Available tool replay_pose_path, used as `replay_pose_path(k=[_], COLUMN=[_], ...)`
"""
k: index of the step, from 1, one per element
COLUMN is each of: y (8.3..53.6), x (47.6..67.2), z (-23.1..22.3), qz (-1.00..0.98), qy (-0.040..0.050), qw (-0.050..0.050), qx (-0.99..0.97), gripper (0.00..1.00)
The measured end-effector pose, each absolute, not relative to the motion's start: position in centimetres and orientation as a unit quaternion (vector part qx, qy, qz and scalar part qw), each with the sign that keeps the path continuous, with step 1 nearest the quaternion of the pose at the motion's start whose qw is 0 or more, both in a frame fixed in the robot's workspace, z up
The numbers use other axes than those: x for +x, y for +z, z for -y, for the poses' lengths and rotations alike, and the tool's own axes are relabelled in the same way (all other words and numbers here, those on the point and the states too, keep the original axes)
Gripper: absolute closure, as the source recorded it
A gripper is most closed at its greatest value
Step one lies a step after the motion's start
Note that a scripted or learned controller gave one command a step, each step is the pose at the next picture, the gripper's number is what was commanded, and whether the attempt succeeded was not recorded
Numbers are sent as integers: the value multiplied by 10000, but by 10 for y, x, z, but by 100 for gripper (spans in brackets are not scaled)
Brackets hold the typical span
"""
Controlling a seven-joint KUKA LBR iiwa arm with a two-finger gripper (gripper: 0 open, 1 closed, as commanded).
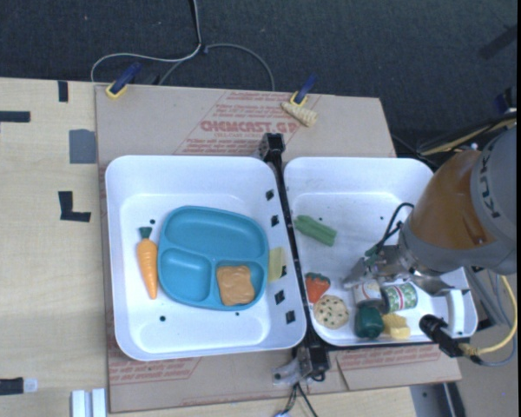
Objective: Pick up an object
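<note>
My gripper (371, 274) hangs low in the right bin (356, 181), near its front right. Just below it lies a small can with a green label (400, 297). A dark green rounded piece (369, 321) and a small yellow piece (398, 326) sit by the bin's front wall. Left of the gripper are a speckled cookie (331, 311) and a red-orange toy vegetable (317, 283). A green pickle (315, 229) lies apart from the others, toward the bin's middle. The view shows nothing held by the gripper.
The left bin (130, 189) holds a blue divided plate (210, 250) with a toast slice (235, 285) in one compartment. An orange carrot (148, 266) lies left of the plate and a pale yellow piece (277, 264) lies by the divider. The arm's orange band (447, 202) overhangs the right bin's right edge.
</note>
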State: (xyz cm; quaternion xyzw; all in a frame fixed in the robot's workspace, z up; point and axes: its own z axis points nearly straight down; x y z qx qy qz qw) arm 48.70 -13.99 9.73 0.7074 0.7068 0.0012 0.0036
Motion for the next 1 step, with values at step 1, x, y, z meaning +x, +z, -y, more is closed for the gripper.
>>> replay_pose_path(k=[1], y=[190], x=[559], z=[68], qz=[-7113], qy=[48], qw=[41], qx=[7029], gripper=[100])
